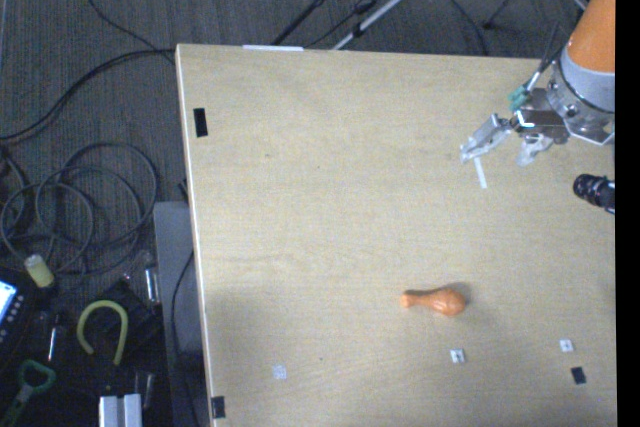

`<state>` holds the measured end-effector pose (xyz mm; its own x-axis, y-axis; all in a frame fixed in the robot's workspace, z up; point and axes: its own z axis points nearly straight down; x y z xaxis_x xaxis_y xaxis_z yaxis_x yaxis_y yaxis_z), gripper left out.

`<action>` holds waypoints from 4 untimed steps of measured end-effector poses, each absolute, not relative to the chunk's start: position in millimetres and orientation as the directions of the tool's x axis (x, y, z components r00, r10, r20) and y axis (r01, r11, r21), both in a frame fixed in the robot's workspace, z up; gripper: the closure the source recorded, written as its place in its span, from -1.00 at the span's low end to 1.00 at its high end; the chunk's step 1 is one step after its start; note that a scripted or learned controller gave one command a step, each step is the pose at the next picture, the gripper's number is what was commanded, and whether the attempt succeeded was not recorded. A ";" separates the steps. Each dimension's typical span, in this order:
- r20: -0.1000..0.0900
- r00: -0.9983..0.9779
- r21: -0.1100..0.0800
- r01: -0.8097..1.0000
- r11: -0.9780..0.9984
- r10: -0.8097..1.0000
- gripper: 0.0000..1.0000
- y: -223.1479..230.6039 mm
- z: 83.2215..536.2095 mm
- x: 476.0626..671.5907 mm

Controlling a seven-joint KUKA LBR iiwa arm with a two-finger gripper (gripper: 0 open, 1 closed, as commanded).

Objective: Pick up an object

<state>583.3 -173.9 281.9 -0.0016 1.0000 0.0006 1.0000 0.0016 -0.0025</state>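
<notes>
Orange object (436, 301) lies untouched near the front; gripper (500, 143), open and empty, hovers well apart, far right.

One orange pear-shaped object (436, 301); one end effector (505, 147).

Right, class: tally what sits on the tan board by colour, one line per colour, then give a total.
Orange: 1, the pear-shaped orange object
Black: 2, the black patches and
White: 2, small white tags and
Total: 5
The gripper hovers above the tan board.
</notes>
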 end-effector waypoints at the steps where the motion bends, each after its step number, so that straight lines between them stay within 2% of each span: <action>1: -0.003 -0.114 -0.002 0.993 0.114 0.993 -1.00 -154.5 266.6 641.5; 2: -0.002 -0.240 -0.002 0.971 0.240 0.971 -1.00 -208.8 169.0 668.0; 3: -0.001 -0.524 -0.001 0.851 0.524 0.851 -1.00 -205.7 84.2 668.8; 4: -0.002 -0.525 0.002 0.851 0.525 0.851 1.00 -204.4 94.3 669.9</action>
<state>669.9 -204.4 94.3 -0.5249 0.8512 -0.0024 0.8512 0.5249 0.0022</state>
